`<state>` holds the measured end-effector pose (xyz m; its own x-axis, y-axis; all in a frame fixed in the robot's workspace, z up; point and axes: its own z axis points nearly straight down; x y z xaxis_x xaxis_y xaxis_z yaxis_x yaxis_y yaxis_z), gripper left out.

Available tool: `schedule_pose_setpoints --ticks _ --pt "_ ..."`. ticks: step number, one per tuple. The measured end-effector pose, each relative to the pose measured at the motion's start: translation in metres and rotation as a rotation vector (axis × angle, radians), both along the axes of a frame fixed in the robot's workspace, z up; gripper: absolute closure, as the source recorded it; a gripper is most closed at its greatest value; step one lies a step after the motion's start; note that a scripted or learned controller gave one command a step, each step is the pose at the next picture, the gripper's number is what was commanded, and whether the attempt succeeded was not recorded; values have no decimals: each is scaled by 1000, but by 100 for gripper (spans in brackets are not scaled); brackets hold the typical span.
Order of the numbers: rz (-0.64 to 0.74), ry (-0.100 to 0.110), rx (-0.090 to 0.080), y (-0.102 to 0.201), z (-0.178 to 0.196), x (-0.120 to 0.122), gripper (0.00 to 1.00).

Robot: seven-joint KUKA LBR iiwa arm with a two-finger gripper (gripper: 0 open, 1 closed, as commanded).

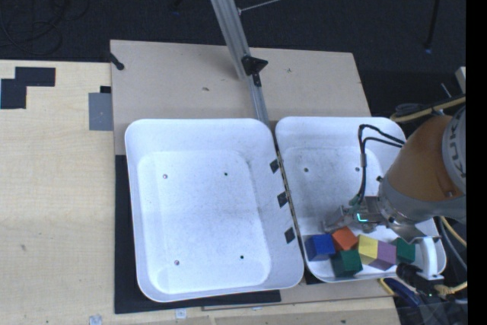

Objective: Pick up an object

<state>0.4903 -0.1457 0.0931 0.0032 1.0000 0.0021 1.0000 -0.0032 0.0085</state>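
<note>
While the gripper hangs low in the right bin, its grip impossible to tell, the orange block lies just below it among blocks near the bin's front edge.

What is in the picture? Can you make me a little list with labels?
bins: two white ones side by side, left bin and right bin
blocks: blue, orange, dark green, yellow, purple, another green
where the blocks are: bunched in the near corner of the right bin
arm: grey and orange, reaching in from the right over the right bin
gripper: low over the blocks, near the orange one
holding anything: cannot tell
</note>
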Motion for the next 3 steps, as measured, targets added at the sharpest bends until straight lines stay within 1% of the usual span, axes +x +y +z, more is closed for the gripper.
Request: schedule_pose_setpoints --ticks 1,2,3 --pt "0 0 0 0 0 0 0" --pt "-1 0 0 0 10 0 100" --pt "3 -2 -8 48 0 -1 100"
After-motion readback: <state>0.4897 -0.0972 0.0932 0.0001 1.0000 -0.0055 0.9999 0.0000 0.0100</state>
